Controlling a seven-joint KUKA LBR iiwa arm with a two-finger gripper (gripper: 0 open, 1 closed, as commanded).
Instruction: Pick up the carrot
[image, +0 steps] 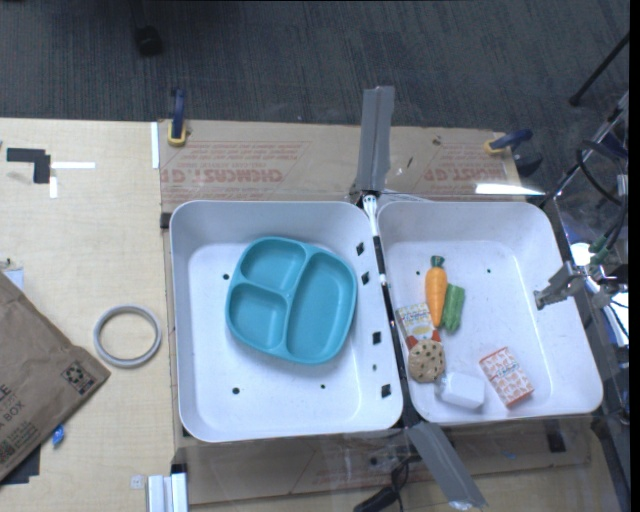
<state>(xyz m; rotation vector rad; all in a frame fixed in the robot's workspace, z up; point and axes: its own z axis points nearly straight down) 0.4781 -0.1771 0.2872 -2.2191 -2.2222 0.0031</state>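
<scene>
Evidently nothing is being grasped yet: the small orange toy carrot (436, 289) is lying untouched in the right white plastic bin (533, 229) (touching a green vegetable (454, 307)), so the whole pick is being left undone.

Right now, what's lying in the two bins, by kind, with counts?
Blue divided plate: 1
Carrot: 1
Green vegetable: 1
Cookie: 1
White block: 1
Small printed packets: 2, one by the carrot, one orange
Total: 7
</scene>
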